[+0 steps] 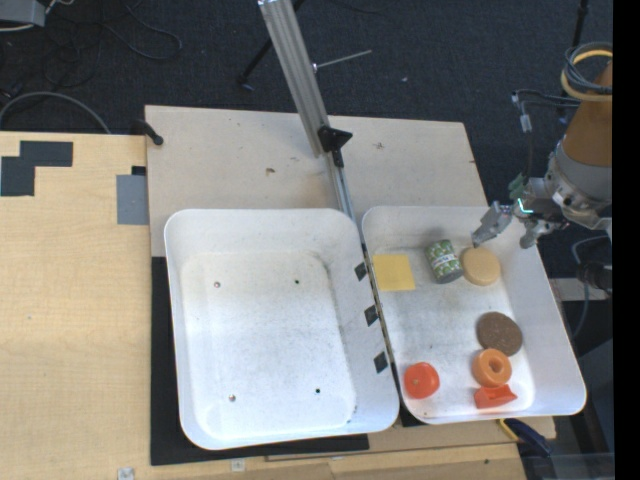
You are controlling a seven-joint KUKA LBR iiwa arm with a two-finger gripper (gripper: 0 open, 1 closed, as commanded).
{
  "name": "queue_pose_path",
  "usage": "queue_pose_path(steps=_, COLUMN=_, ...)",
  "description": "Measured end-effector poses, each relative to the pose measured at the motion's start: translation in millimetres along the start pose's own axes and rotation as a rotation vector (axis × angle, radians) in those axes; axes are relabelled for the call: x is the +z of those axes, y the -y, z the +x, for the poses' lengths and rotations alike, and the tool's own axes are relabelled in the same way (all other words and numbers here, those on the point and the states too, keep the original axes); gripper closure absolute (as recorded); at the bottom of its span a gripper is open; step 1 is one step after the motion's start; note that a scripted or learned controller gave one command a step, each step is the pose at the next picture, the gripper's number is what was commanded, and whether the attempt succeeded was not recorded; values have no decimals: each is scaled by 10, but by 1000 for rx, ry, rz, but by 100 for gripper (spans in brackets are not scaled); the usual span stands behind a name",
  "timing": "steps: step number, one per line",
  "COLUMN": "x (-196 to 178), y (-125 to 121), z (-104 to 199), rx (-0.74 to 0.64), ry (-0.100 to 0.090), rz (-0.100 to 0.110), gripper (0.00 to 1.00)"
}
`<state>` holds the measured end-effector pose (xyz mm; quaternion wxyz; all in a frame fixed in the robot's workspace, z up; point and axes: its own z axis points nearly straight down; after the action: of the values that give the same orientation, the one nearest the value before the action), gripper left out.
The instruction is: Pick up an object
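The right bin (560, 348) holds several objects: a yellow square sponge (394, 272), a green patterned can (443, 261), a tan round piece (481, 266), a brown disc (498, 333), an orange ring (493, 367) on a red piece (495, 398), and a red ball-like piece (421, 380). My gripper (509, 224) hangs over the bin's far right rim, just above and right of the tan piece. Its two fingers stand spread apart with nothing between them.
The left bin (190, 268) lies beside the right one, joined by black clips. A slanted aluminium bar (300, 73) rises behind the bins. A wooden table top (70, 298) lies at the left, and cables run over the dark floor.
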<state>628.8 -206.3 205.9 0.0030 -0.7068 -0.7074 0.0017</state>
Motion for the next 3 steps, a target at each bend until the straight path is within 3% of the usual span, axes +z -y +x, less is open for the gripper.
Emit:
queue_pose_path(steps=1, x=-28, y=-10, z=2, rx=-3, ry=2, rz=-4, gripper=0)
queue_pose_path(steps=2, x=595, y=55, z=-23, rx=0, ry=0, rz=2, gripper=0)
queue_pose_path(steps=3, x=832, y=1, z=-71, rx=3, ry=12, rz=-25, gripper=0)
